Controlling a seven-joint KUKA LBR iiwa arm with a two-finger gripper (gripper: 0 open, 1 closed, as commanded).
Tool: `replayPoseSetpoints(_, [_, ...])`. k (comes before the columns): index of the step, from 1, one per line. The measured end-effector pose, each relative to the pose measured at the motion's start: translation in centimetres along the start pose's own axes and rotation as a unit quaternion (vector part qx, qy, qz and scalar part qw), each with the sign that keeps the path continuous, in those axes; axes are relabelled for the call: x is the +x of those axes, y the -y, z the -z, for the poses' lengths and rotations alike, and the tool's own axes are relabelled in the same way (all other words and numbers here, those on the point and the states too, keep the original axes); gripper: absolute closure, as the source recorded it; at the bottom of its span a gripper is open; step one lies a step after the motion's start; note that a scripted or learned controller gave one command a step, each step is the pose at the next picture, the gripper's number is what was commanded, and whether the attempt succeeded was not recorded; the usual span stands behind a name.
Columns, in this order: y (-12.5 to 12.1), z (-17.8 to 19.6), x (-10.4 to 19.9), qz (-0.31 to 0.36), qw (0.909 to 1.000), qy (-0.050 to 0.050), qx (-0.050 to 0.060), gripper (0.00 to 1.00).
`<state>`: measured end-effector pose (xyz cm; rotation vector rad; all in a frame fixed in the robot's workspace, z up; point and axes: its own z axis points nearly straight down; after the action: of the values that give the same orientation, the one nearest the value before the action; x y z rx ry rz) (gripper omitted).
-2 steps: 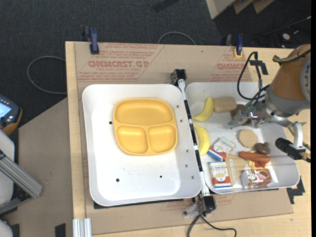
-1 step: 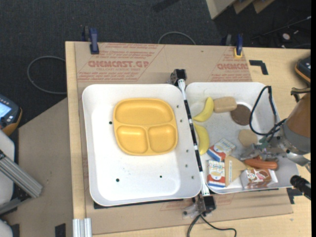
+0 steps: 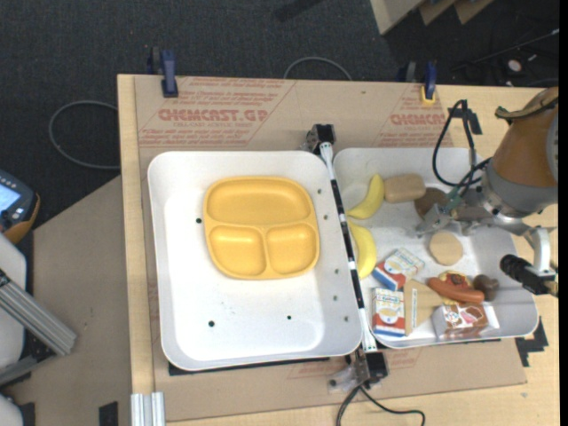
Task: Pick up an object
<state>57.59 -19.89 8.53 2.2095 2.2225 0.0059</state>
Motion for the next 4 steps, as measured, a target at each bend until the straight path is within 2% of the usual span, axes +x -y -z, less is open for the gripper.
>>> replayPoseSetpoints(1, [10.1,0.0,0.8,-0.005,1.0,-0.003,0.007,0.0])
replayPoseSetpoints(2, [3.0,0.0,0.9,-0.001,1.0,0.0,0.001,0.0])
replayPoseSetpoints(3, [3.3,1.0,0.9,-0.002,1.0,0.0,0.002,1.0])
replayPoseSetpoints(4, [0.7,-0.1,7.6,0.0,1.0,-0.002,0.003,1.0])
